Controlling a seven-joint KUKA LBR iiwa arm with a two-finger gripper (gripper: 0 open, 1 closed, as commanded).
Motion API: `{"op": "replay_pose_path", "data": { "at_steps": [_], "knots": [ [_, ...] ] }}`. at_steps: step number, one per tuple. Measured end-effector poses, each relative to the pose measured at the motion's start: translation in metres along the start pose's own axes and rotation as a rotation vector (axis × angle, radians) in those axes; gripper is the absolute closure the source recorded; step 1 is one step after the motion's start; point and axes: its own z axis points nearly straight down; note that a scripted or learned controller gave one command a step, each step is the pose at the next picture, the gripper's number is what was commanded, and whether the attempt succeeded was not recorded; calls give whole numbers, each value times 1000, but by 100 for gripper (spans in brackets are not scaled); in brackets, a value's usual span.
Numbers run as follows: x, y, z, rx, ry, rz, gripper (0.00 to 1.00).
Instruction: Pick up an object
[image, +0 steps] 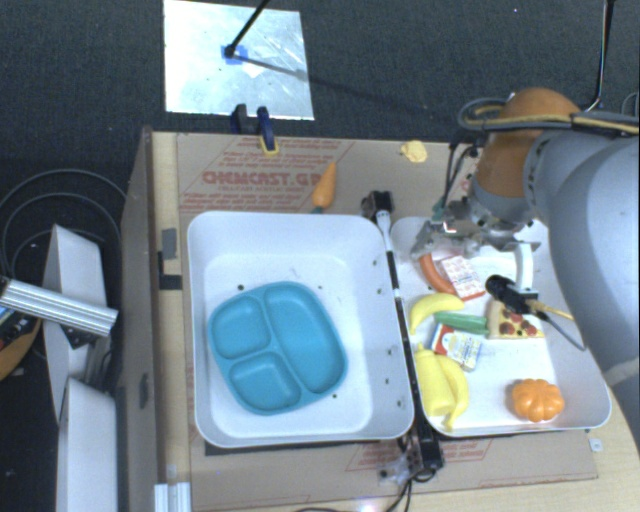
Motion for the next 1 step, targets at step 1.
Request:
{"op": "replay_pose_path", "data": {
  "at_steps": [1],
  "knots": [
    [-1, 0, -13, -7, -4, -2, 100]
  ]
}}
